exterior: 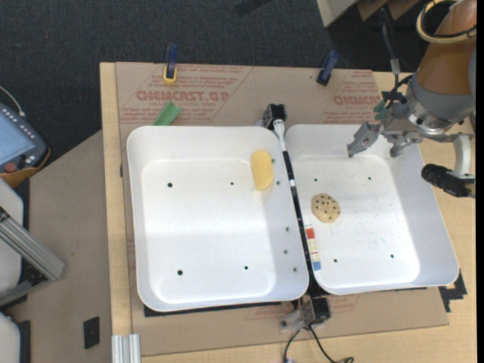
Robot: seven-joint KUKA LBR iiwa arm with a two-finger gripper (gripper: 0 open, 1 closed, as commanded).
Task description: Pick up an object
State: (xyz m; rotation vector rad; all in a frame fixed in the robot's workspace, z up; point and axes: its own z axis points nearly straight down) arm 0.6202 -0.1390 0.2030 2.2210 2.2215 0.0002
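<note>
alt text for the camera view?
A grey-and-orange robot arm's open gripper hovers over the right bin, which holds a speckled cookie. The left bin holds a yellow piece near its right wall.

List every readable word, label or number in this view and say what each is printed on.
"CHEMCAST G.P" in red, on the brown board behind the left bin.
More red print on the board behind the right bin: too blurred to read.
Red and blue sticker on the right bin's left rim: too small to read.
</note>
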